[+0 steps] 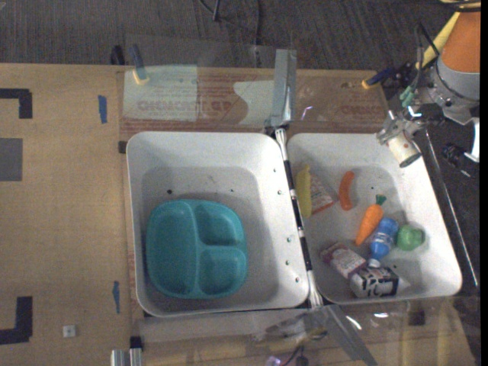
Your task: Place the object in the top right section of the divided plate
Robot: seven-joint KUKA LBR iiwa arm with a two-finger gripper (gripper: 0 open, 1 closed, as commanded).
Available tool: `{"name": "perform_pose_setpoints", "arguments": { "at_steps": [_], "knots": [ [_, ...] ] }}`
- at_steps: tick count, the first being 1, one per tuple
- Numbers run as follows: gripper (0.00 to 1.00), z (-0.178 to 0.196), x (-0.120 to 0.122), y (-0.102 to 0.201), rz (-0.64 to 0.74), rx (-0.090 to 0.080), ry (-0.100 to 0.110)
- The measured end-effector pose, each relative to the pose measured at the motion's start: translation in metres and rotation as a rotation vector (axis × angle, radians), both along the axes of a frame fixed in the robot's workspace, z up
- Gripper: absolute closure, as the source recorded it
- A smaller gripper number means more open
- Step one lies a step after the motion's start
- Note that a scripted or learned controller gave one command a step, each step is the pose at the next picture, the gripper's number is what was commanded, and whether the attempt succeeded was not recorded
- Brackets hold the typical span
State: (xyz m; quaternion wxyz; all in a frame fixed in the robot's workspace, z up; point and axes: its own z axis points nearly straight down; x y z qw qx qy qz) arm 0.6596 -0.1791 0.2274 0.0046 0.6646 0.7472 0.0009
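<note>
A teal divided plate [162, 252] lies in the left bin [145, 158], with one large section on its left and two smaller ones on its right. All its sections are bare. The right bin [435, 204] holds a carrot [370, 221], an orange sausage [347, 190], a yellow packet [305, 191], a blue bottle [383, 239], a green apple [410, 238], a small carton [374, 282] and a snack packet [342, 258]. My gripper [398, 143] hangs over the right bin's far right corner, above the objects, open with nothing between its fingers.
A metal divider [284, 90] rises behind the seam between the two bins. A clear sheet [183, 90] lies behind the left bin. Cables [427, 52] trail near the wrist at the upper right.
</note>
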Motion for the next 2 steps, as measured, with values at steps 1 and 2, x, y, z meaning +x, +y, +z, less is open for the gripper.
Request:
{"name": "perform_pose_setpoints", "arguments": {
  "at_steps": [1, 2],
  "knots": [
    [1.0, -0.012, -0.029, 0.066, 0.346, 0.004, 0.009],
    [1.0, -0.009, -0.054, 0.119, 0.46, 0.003, 0.008]
  ]
}}
